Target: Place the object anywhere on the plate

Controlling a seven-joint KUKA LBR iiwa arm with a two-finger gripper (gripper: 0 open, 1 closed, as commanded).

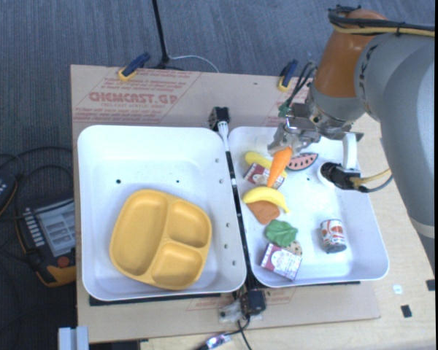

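Over the right-hand white bin (365, 261), near its far edge, the grey arm's two-finger gripper (290, 143) hangs with an orange plastic carrot (279, 165) slanting down from its jaws, which are clamped on the carrot's upper end. Its tip reaches toward a small red-and-white carton (257, 174) and a yellow toy banana (266, 196) just below. Beside the carrot, on the arm's side, lies a watermelon slice (304, 161). Nearer the camera from the carrot sit a flat orange-brown piece (262, 211) (partly under the banana), a green leafy toy (280, 232), a pink-and-white box (281, 260) and a small tin can (333, 235). Well apart from the carrot, across the divider, a yellow three-compartment plastic plate (160, 238) rests in the left white bin (109, 152). Both bins stand on a cardboard-covered worktop (131, 100).
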